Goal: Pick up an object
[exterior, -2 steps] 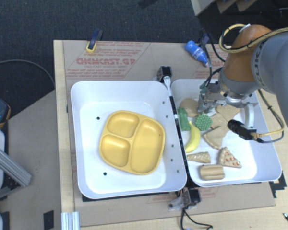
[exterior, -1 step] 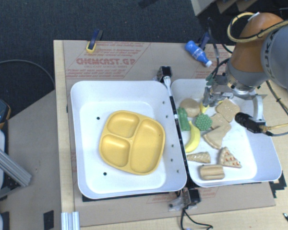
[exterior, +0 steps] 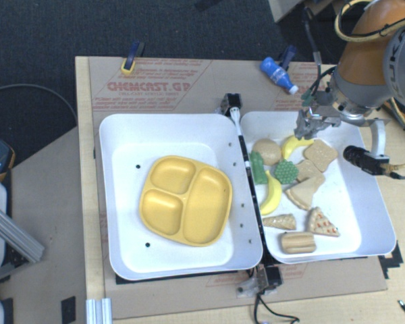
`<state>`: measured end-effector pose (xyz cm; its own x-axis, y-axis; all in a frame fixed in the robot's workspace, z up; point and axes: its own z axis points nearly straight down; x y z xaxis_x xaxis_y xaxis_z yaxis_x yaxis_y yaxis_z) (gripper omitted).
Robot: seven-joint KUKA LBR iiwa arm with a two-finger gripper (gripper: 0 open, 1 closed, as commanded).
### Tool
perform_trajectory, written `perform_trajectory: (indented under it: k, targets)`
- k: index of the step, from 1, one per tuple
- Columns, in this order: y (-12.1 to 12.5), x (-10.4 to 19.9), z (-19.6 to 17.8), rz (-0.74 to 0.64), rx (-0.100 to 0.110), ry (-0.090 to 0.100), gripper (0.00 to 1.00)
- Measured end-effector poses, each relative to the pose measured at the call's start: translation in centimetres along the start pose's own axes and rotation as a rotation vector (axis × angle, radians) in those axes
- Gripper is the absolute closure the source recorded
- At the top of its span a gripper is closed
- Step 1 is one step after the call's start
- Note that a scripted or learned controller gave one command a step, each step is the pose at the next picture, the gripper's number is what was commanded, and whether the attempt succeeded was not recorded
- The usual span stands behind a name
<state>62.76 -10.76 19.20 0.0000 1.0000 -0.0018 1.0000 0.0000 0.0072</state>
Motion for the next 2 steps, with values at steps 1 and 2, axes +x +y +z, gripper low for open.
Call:
perform_trajectory:
  k: [1, 2]
  targets:
    - [0.2, 0.0, -3.6, -0.001, 0.0, 0.0, 1.0]
    - [1.3, 4.8, -2.8, -0.005, 0.004, 0.002, 1.0]
